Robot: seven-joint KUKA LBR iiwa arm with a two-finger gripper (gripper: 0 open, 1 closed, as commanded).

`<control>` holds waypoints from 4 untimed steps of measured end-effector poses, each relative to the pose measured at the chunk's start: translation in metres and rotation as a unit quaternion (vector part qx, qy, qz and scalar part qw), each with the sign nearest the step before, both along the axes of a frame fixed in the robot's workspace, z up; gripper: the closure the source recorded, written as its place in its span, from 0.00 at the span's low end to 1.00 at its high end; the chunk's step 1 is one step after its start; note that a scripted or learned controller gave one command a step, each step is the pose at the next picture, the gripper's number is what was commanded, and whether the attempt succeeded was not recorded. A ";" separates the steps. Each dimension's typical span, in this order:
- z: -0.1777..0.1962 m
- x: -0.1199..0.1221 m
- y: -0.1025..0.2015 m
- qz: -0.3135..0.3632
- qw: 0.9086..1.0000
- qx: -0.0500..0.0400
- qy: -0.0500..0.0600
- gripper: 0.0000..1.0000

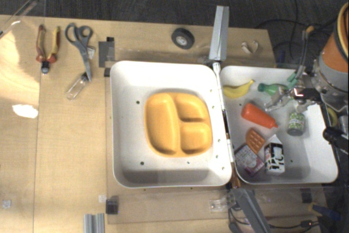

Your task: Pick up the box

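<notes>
The box (276, 157), small and black-and-white, stands near the front of the right bin (322, 169). A flat purple packet (246, 159) lies against its left side. My gripper (286, 96) hangs over the back half of that bin, between an orange carrot (259, 115) and a small green-grey jar (296, 123). It is well behind the box and holds nothing that I can see. The arm's orange band (334, 47) comes in from the right edge.
The right bin also holds a banana (238, 89), a green bottle (271, 87) and a brown waffle-like piece (255, 140). A yellow divided tray (178, 121) sits in the left bin (131, 117). Scissors (82, 46), pliers (47, 46) and a tape roll (182, 37) lie on the bench.
</notes>
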State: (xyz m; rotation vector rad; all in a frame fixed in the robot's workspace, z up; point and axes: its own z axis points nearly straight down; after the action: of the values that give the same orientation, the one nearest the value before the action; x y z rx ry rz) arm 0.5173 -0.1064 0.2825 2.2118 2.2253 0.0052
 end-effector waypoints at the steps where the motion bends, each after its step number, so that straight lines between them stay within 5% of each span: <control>1: -0.140 -0.029 0.014 0.054 0.999 0.000 0.001 0.00; 2: -0.183 -0.021 0.003 0.148 0.989 -0.004 -0.013 0.00; 3: -0.174 -0.018 0.007 0.150 0.989 -0.002 -0.016 1.00; 4: -0.097 -0.028 0.061 0.031 1.000 0.000 -0.001 1.00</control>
State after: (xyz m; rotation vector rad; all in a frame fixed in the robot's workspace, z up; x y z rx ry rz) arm 0.4890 -0.0449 0.1854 2.1412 2.2922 0.0076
